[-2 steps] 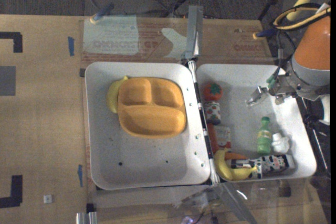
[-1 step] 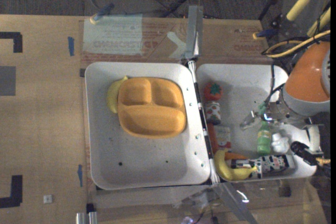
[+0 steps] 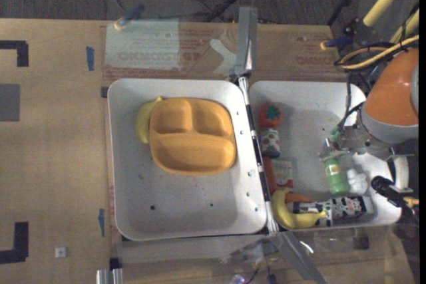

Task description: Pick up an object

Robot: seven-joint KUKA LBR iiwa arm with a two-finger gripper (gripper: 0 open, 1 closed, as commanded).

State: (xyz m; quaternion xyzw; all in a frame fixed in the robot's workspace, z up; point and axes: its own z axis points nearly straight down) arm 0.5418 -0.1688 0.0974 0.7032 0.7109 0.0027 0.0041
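My gripper (image 3: 338, 148) hangs over the right part of the right bin (image 3: 303, 100), below the arm's orange band (image 3: 397, 102). A small green bottle (image 3: 335, 177) lies right below the gripper, and I cannot tell if the two touch. Beside the bottle is a white object (image 3: 357, 181). Along the bin's front lie a yellow banana (image 3: 293, 215) and a cow-patterned box (image 3: 347, 207). By the bin's left wall are a red-and-green toy (image 3: 269, 116), a small can (image 3: 269, 141) and a flat packet (image 3: 283, 173).
The left bin (image 3: 133, 203) holds an orange divided plate (image 3: 193, 135), with a second yellow banana (image 3: 143, 120) tucked under its left edge. A metal divider (image 3: 253, 143) separates the bins. Cables (image 3: 363, 56) run at the back right.
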